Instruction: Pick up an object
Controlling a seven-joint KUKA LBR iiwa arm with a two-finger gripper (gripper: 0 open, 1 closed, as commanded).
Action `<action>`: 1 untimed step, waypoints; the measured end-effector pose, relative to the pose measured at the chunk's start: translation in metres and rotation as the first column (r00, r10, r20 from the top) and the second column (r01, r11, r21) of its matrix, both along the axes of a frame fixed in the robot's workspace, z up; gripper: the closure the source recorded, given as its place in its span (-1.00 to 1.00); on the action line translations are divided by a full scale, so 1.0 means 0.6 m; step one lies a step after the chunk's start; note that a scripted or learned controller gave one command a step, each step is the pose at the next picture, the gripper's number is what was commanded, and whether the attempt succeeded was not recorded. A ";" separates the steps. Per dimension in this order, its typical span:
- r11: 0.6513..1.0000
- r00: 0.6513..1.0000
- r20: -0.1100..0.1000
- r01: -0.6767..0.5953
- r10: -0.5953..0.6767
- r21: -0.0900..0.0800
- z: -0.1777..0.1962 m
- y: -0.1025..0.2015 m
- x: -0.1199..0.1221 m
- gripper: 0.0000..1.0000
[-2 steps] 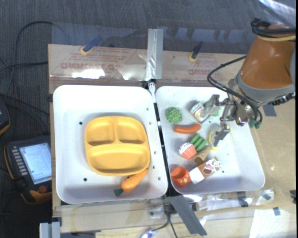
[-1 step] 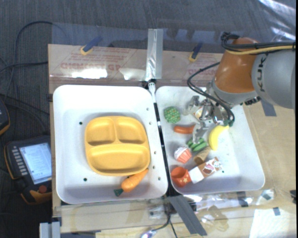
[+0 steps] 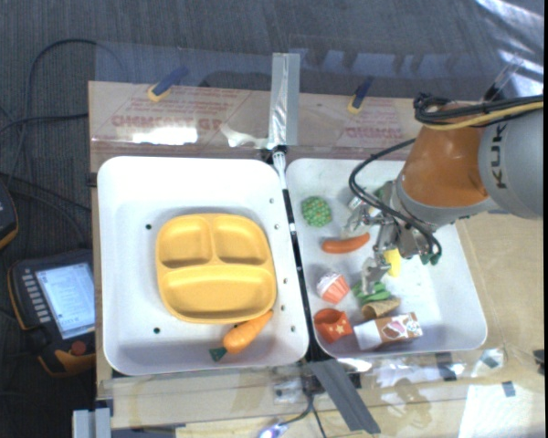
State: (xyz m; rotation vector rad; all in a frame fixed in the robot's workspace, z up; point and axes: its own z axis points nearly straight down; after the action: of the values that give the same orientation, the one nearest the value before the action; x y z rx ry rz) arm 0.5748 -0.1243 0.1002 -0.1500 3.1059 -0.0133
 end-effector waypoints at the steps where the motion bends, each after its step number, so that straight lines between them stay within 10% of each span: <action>1: 1.000 1.000 -0.005 0.030 -0.030 -0.001 -0.003 0.038 0.005 -1.00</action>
State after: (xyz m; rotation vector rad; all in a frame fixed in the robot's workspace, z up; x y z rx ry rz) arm 0.5779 -0.1017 0.0985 -0.1042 3.1129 -0.0144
